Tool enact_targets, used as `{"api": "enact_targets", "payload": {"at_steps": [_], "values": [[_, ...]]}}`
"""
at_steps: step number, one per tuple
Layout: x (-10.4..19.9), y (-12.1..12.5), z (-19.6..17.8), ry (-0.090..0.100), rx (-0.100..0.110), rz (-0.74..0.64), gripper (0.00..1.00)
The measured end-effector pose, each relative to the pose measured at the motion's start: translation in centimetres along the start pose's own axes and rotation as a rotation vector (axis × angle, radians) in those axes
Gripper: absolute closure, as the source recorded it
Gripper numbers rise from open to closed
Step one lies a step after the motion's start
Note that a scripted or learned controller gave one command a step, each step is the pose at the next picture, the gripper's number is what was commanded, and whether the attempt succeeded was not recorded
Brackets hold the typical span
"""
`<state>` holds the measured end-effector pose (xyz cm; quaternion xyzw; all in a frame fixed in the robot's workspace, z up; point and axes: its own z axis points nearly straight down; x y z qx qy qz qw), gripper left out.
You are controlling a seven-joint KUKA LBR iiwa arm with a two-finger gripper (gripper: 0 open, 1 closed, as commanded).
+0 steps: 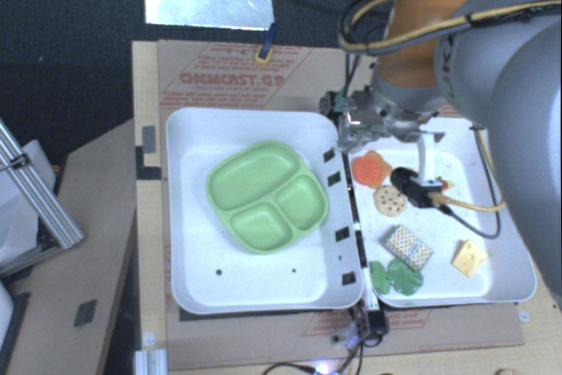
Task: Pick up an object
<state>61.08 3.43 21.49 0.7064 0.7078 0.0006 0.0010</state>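
- Gripper (353, 134): hangs over the far left corner of the right bin (443, 284); you cannot tell whether it is open or closed.
- Disc (372, 169): orange and flat, in the right bin, nearest the gripper. Likely light, stiff plastic; take it across its edges.
- Cookie (389, 201): round, speckled, thin, just beside the disc.
- Wafer (408, 247), leaf (397, 277), cheese (469, 258): small, probably light and slippery.
- Tray (266, 195): green, smooth, three compartments, in the left bin (193, 268).
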Motion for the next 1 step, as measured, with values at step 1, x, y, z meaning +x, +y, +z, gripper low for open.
{"api": "enact_targets", "payload": {"at_steps": [1], "values": [[-0.75,0.03,-0.19,0.000,0.000,0.002,1.00]]}}
